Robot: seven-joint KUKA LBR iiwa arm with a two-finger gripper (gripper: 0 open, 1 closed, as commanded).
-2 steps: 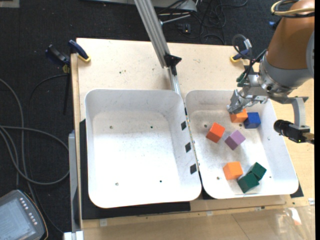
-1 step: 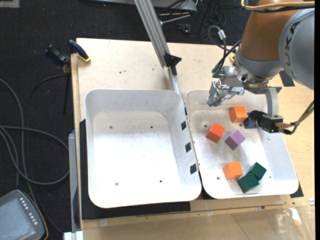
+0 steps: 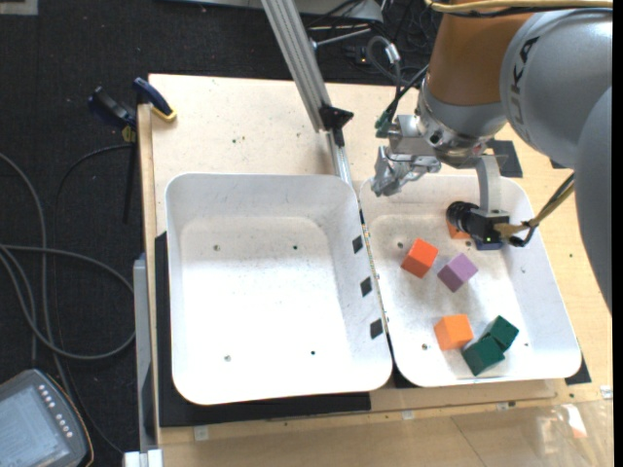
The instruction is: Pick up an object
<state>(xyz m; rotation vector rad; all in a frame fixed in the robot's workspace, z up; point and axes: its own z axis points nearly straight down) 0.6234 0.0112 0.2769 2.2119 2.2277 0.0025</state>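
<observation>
Objects: five blocks are sitting in the right bin (image 3: pixel 545 290), none of them between the fingers.
Orange cube (image 3: pixel 421 258): it is lying toward the middle of the right bin, nearest the end effector and apart from it.
Purple cube (image 3: pixel 457 271): it is resting just beside the orange cube, on its right and slightly lower in the view.
Second orange block (image 3: pixel 453 331): it is sitting near the bin's front, below the purple cube.
Green blocks (image 3: pixel 492 344): two dark green ones are huddling together at the front, just right of the second orange block, touching or nearly so.
End effector (image 3: pixel 392 179): it is hovering over the back left corner of the right bin, close to the wall shared with the left bin (image 3: pixel 195 290); whether its fingers are apart or together, I cannot tell from this angle.
Arm (image 3: pixel 526 56): the grey body with its orange band is reaching in from the right, looming over the bin's back edge.
Black fixture (image 3: pixel 479 224): a small dark part is hanging over the right bin's back, hiding something orange behind it.
Tabletop (image 3: pixel 243 125): pale board is carrying both bins side by side.
</observation>
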